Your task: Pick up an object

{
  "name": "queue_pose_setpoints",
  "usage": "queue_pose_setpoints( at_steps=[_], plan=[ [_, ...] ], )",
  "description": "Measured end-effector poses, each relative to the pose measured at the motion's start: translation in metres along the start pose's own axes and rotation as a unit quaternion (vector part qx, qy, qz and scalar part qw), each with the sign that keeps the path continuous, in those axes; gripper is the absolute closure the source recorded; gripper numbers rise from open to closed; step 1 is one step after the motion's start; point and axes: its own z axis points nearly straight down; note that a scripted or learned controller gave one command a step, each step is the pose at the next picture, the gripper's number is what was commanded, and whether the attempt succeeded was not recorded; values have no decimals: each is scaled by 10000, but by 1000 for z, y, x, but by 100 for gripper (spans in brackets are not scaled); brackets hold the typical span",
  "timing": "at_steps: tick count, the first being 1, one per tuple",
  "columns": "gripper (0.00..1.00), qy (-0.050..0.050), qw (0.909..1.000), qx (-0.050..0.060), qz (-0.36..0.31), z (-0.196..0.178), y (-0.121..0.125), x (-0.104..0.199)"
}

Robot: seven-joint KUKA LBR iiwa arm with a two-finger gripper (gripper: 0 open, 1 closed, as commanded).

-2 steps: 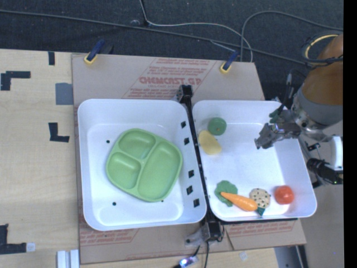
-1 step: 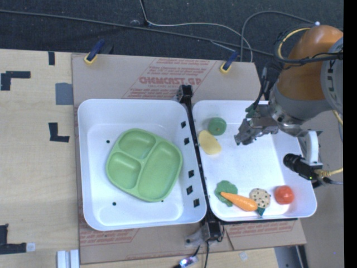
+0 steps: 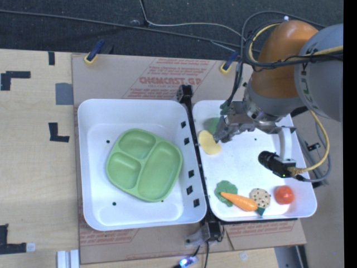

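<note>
Camera view puts your gripper (image 3: 222,132) low over the right bin (image 3: 245,159), up near the divider between the two bins. The pale yellow toy piece (image 3: 209,143) lies just beside the fingertips, toward the near-left of them, touching or nearly so. You cannot tell from this slant how far the fingers are parted, and nothing shows clearly between them, so don't count the yellow piece as held. A dark green item (image 3: 213,125) sits right behind it, partly hidden under the wrist.

Your other candidates lie well apart along the bin's near edge: the carrot (image 3: 239,201), long axis running left to right, the cookie (image 3: 259,197) and the tomato (image 3: 284,194). The green divided plate (image 3: 145,164) sits alone in the left bin (image 3: 92,172).
</note>
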Motion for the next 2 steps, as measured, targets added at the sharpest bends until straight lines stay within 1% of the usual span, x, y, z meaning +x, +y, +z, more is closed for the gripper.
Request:
queue_pose_setpoints(
  at_steps=[1,2],
  plan=[
    [100,-1,10000,2,1,-2,9,57],
    [100,-5,10000,3,1,4,20,119]
  ],
)
